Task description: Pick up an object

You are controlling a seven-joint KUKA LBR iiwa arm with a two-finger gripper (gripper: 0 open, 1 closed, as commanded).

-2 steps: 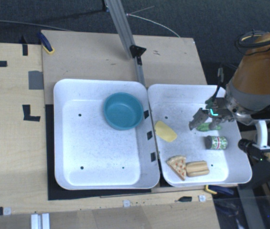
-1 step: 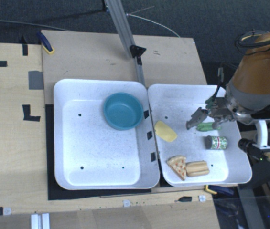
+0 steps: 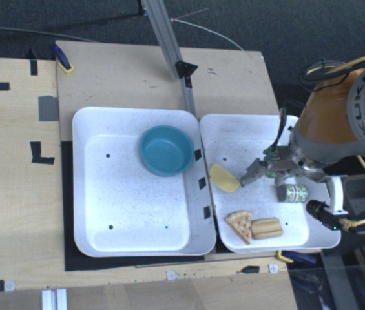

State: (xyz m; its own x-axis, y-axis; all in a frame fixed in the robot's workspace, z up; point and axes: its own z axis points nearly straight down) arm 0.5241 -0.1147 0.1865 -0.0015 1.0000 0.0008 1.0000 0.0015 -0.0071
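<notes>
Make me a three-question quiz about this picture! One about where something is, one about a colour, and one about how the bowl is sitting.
1. Where is the bowl?
A. In the left bin
B. In the right bin
C. On the wooden bench

2. What colour is the bowl?
A. Red
B. Blue
C. Yellow

3. How does the bowl sit?
A. Upside down
B. On its side
C. Upright, open side up

Answers:
1. A, because it sits in the top right corner of the left bin, while the gripper is over the right bin.
2. B, because it is blue all over, unlike the yellow piece.
3. C, because you can look down into its hollow inside.
</notes>
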